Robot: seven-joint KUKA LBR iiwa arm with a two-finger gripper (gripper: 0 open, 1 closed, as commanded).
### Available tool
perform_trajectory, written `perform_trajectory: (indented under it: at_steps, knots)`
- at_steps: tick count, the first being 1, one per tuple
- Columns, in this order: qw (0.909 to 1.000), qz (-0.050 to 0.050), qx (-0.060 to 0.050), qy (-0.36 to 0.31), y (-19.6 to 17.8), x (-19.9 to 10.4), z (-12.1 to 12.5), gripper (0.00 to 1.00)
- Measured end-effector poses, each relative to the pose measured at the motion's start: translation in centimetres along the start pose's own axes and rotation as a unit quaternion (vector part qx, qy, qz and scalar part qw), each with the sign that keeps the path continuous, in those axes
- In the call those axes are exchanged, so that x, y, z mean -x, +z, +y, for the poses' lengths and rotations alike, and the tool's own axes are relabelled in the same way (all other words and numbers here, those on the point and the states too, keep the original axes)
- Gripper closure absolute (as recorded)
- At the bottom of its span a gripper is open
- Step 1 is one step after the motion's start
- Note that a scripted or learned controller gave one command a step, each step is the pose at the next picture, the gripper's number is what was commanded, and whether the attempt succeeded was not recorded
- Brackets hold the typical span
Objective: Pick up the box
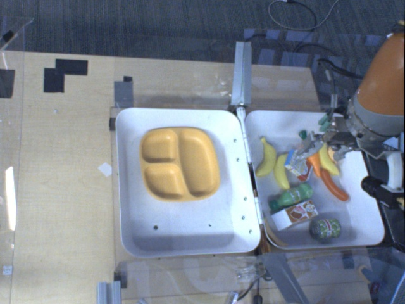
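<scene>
We see box (295, 215) below-left of gripper (326, 132), long axis near-horizontal, just under green bottle (292, 196); gripper state: cannot tell.

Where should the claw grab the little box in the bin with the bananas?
Probably across the box's two long sides, coming straight down from above. It lies flat near the right bin's front wall, so its top is free. The green bottle presses close along its far side and the round speckled ball sits by its right end, so a careful squeeze is needed.
</scene>
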State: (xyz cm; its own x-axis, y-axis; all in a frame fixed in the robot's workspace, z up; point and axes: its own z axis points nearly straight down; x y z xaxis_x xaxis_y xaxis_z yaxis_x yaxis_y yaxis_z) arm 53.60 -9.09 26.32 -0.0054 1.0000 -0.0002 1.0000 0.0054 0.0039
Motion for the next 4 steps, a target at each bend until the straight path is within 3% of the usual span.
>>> perform_trajectory:
  at_steps: [1, 2, 3, 4]
  knots:
    - [0.9997, 0.0, 0.001, 0.024, 0.0, 2.6, -1.1, 0.0]
    - [1.0, 0.0, -0.001, 0.001, 7.9, -1.8, 3.7, 0.0]
    - [1.0, 0.0, 0.002, 0.001, 6.7, -1.8, 3.9, 1.0]
    - [1.0, 0.0, 0.002, 0.001, 6.7, -1.8, 3.9, 0.0]
